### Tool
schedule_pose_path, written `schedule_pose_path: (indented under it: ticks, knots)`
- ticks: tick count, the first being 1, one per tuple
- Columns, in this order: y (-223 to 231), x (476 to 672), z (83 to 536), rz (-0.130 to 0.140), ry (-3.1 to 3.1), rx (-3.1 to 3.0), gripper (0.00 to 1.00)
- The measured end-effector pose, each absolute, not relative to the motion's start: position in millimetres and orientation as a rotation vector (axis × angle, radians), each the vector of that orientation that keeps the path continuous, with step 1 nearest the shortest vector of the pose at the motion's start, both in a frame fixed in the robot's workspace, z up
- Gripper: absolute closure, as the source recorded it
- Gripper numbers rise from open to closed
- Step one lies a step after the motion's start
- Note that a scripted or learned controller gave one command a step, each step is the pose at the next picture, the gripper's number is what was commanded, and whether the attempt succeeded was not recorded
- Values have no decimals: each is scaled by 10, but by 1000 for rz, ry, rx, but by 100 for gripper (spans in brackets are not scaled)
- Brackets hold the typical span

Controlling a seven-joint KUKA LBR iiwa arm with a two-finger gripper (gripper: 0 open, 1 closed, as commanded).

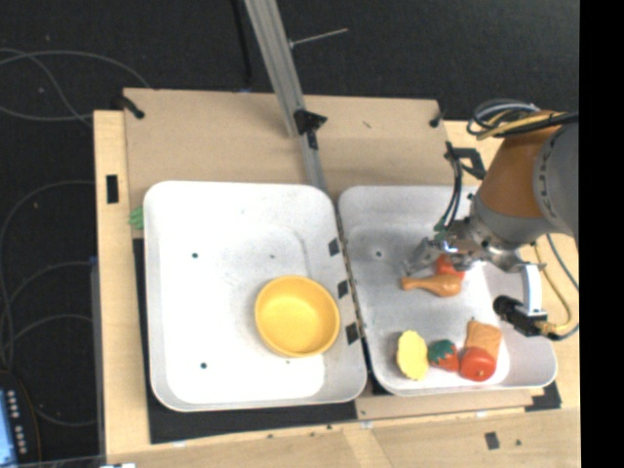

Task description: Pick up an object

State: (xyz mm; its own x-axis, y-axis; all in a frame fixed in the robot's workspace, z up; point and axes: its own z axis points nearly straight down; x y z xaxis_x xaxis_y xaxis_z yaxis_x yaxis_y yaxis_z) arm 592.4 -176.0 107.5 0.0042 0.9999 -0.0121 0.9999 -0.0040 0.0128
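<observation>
The pincer (441, 257) hangs low in the right bin (380, 232), tipped toward the bin's middle. Whether its tips are apart or together cannot be told, since they blur into the toy beneath. Just under it lies a tan, drumstick-like toy (436, 282) with an orange-red patch at its upper end; the two seem to touch, but no grip can be made out. Behind the pincer, to the right, the arm (517, 188) rises with its orange band, its upper part cut off at the frame edge, and cables loop above it. Below and right of the pincer, in the bin's near corner, an orange block (485, 336) leans against a red tomato (477, 364). Left of these sit a small green-and-red piece (444, 352), too small to name, and a yellow corn-like toy (412, 355). Far left of the pincer, the other bin (195, 232) holds a yellow bowl (296, 316). Both bins rest on a tan worktop (214, 125), with a grey pole (278, 52) slanting up behind them.
</observation>
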Motion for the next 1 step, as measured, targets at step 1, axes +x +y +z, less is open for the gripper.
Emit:
schedule_pose_path:
  ticks: [1]
  knots:
    - [-1762,5936,1194,7,2200,2215,100]
